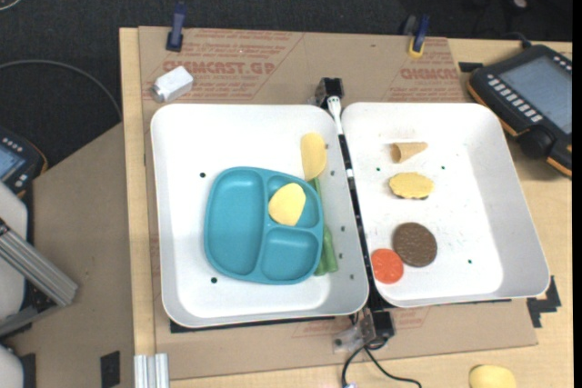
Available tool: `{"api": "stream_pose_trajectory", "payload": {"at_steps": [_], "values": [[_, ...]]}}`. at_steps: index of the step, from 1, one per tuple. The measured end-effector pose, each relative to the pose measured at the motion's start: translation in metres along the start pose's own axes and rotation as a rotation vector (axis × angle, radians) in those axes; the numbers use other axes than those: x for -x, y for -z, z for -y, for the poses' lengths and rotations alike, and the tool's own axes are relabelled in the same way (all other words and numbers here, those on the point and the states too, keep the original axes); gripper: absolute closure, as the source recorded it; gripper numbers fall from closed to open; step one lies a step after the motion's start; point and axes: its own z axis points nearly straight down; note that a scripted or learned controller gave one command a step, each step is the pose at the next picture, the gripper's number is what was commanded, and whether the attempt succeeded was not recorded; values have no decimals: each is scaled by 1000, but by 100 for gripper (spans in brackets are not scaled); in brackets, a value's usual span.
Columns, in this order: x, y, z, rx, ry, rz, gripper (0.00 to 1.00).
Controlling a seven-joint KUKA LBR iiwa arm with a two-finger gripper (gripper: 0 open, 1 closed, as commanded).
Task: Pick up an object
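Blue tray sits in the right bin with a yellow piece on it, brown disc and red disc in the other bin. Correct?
Not quite. The camera view shows the blue tray in the left bin, not the right. The rest holds: a yellow piece lies on the tray, and the brown disc and red disc are in the other bin, the right bin.

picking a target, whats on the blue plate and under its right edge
A yellow lump sits on the blue plate, in its upper right compartment. A green strip pokes out from under the right edge; how far it runs beneath is hidden.
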Motion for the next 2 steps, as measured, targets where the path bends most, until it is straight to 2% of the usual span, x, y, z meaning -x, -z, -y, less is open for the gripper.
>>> {"api": "stream_pose_trajectory", "payload": {"at_steps": [1, 2], "values": [[37, -136, 19, -35, -12, -8, 100], [72, -207, 19, -29, -11, -7, 100]]}}
